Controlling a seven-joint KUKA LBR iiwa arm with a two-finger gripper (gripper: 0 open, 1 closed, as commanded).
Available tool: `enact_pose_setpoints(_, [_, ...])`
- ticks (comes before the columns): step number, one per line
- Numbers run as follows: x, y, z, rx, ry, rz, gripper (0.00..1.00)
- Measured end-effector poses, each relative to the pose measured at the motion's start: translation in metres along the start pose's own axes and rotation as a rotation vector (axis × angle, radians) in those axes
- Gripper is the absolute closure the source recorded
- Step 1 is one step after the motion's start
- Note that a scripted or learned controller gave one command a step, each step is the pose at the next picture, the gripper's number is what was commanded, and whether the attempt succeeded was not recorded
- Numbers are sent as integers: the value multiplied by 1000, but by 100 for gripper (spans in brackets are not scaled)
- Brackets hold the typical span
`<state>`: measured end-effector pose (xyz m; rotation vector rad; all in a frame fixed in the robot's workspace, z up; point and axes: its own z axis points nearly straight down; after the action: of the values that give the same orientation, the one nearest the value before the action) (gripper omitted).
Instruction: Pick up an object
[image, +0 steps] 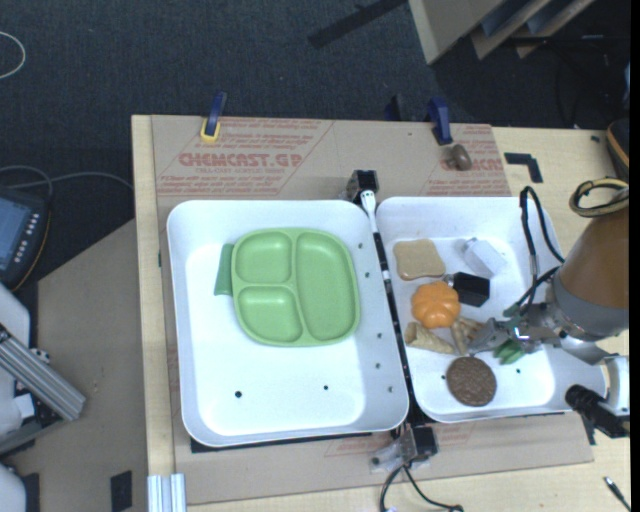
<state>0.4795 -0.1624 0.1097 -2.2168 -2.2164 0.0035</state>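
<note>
The gripper (505, 340) is low in the right bin (540, 395), beside a green thing (512, 351). I cannot tell how its grasping part is set. Nothing is lifted yet. The orange ball (436, 304) and brown disc (470, 381) lie close by.

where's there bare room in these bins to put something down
Left bin: open floor in front of the green tray, plus a strip along its left wall. Right bin: crowded; orange, brown disc, tan slab and the gripper fill it.

Robot lab (clamped bench (300, 150), cables (60, 185))
</note>
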Motion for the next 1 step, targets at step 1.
enact_pose_setpoints(1, [-4,2,21,-16,-13,4,0])
